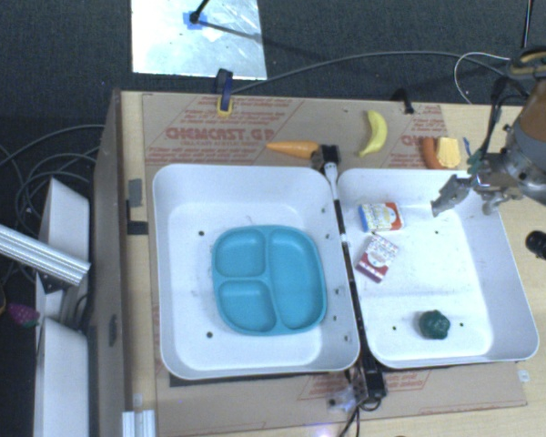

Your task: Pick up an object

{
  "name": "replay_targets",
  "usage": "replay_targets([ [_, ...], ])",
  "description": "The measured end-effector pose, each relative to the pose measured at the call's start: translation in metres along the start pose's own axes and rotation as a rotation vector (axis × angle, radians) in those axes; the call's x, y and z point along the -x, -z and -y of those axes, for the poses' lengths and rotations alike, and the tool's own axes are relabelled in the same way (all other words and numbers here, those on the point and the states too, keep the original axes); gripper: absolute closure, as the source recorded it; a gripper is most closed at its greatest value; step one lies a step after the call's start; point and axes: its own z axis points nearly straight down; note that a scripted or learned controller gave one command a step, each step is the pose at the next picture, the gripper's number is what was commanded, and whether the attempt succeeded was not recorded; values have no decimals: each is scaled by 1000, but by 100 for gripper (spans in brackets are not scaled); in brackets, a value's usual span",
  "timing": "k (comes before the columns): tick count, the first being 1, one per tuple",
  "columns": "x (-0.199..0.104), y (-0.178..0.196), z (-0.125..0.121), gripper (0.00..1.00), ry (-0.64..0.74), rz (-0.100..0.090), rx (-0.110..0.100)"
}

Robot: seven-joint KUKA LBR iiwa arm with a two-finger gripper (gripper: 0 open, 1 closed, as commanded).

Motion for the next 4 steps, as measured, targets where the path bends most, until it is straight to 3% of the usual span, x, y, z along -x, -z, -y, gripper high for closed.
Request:
replay_targets([
  [1, 53, -135, 43, 0, -4, 0, -4],
  [2, 9, -98, -63, 0, 1, 0, 3],
  [3, -14, -151, -88, 0, 2, 2, 9],
  [4, -28, -149, -75, 0, 1, 5, 17],
])
